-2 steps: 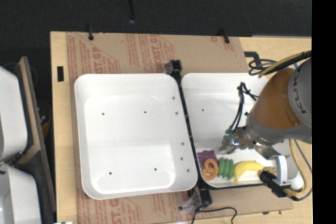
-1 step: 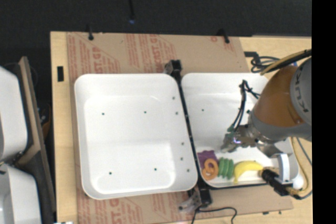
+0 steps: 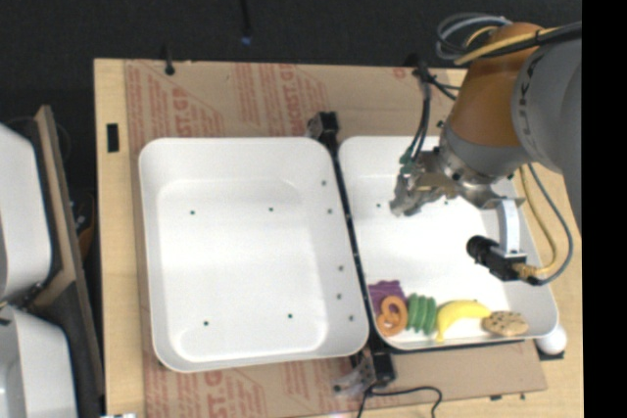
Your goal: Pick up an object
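Two shallow white bins sit side by side on the worktop (image 3: 196, 83), which is covered in brown cardboard with red print. The left bin (image 3: 176, 181) shows a bare white floor dotted with a few small dark marks. The arm (image 3: 500, 103), grey with its orange band, reaches in from the right and hangs over the upper part of the right bin (image 3: 372, 157). Its pincer (image 3: 409, 196) points down and leftward above the bin's floor, close to the divider between the bins; from here I cannot tell how far apart its fingers stand, and I see nothing caught in it. The things to be picked lie in a row along the near edge of the right bin, well apart from the pincer: a purple piece (image 3: 387, 289) at the left end, an orange ring (image 3: 392, 316) just below and touching it, a green ribbed piece (image 3: 422, 312) beside that, then a yellow banana (image 3: 460, 314), and a speckled tan cookie (image 3: 505, 322) at the right end. A black fitting with a cable (image 3: 495, 255) hangs off the arm above the banana.
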`<move>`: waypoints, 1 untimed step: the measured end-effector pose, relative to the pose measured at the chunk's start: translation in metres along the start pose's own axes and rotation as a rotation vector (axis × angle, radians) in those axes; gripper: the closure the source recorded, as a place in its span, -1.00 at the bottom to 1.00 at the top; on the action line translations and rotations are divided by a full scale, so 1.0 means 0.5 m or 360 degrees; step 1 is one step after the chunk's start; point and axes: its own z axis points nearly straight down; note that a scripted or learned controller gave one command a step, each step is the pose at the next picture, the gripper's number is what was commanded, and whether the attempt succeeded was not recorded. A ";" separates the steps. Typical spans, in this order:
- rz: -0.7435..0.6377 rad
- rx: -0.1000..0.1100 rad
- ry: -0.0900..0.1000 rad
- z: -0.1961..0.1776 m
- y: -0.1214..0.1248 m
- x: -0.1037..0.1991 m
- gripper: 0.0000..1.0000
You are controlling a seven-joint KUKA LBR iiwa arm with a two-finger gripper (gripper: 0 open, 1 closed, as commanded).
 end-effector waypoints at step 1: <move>0.0007 0.0014 0.0000 0.006 -0.113 0.061 1.00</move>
